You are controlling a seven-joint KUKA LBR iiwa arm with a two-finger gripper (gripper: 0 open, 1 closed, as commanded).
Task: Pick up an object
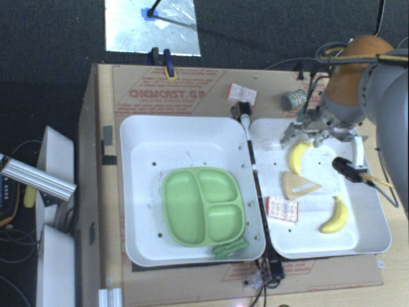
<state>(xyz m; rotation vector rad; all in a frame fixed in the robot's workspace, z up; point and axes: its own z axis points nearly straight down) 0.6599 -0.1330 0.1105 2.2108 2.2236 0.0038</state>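
In the right bin (367, 235), a small yellow banana (295, 158) lies near the back, curved and pointing toward the front. My gripper (305, 137) hangs directly over its upper end, very close to it. A tan cheese wedge (299, 185) lies just in front of that banana. A second banana (335, 216) rests at the front right of the same bin. A red and white card (282, 209) lies by the bin's left wall.
The left bin (137, 171) holds a green divided plate (203, 206) and a small green item (229, 247) at its front edge. A small tin (295, 99) and a paper tag (242, 94) sit on the cardboard behind the bins.
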